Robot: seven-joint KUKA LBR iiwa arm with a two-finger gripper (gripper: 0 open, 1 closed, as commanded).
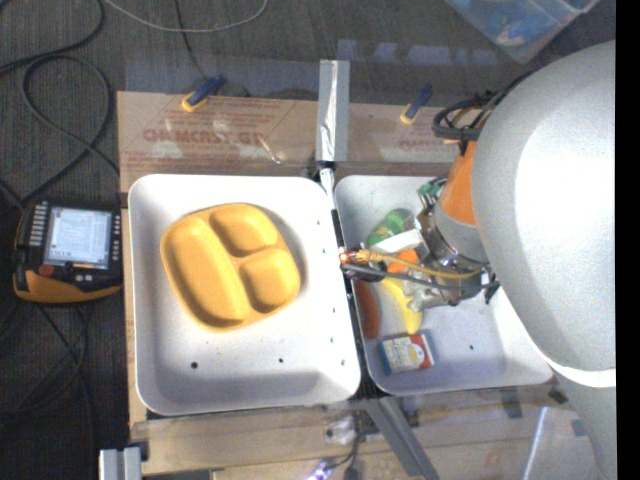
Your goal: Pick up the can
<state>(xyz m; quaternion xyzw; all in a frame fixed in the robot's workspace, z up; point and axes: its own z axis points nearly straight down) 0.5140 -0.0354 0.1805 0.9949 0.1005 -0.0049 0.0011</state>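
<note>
A green cylinder with a pale label (391, 230), which looks like the can, lies on its side in the right bin (470, 363) near the far left corner. My gripper (440, 266) hangs low over the middle of that bin, just right of the green cylinder and above a pile of items. The grey arm and its orange band (460, 193) cover the bin's right half. Whether the gripper touches the can is hidden by the wrist.
Under and beside the gripper lie a yellow banana-shaped toy (410, 303), an orange piece (404, 259) and a red piece (368, 308). A small printed box (407, 353) sits near the front wall. The left bin (240, 368) holds a yellow divided plate (232, 263).
</note>
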